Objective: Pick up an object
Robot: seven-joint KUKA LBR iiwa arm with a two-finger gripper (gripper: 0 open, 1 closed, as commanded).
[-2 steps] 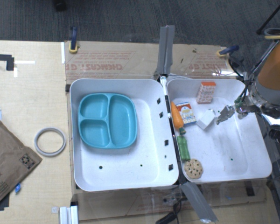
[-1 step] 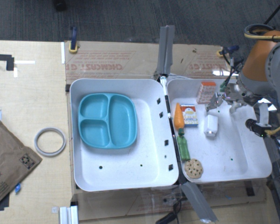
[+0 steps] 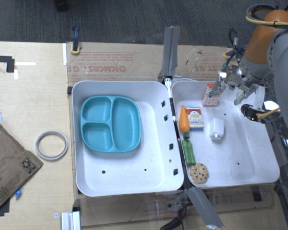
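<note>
My gripper (image 3: 229, 90) hangs over the far right part of the right bin (image 3: 259, 171), fingers spread apart with nothing between them. A small pink and white carton (image 3: 210, 96) stands just left of the left finger, close to it or touching it. Further in lie an orange carrot (image 3: 183, 120), a small printed box (image 3: 196, 118), a white rounded object (image 3: 217, 129), a green bottle (image 3: 188, 150) and a round cookie (image 3: 199, 173). These sit along the bin's left side and middle.
The left bin (image 3: 86, 176) holds a blue divided plate (image 3: 110, 124). A grey divider post (image 3: 171, 51) rises between the bins at the back. On the bench to the left lie a grey tape ring (image 3: 51, 144) and a brown cardboard box (image 3: 7, 169).
</note>
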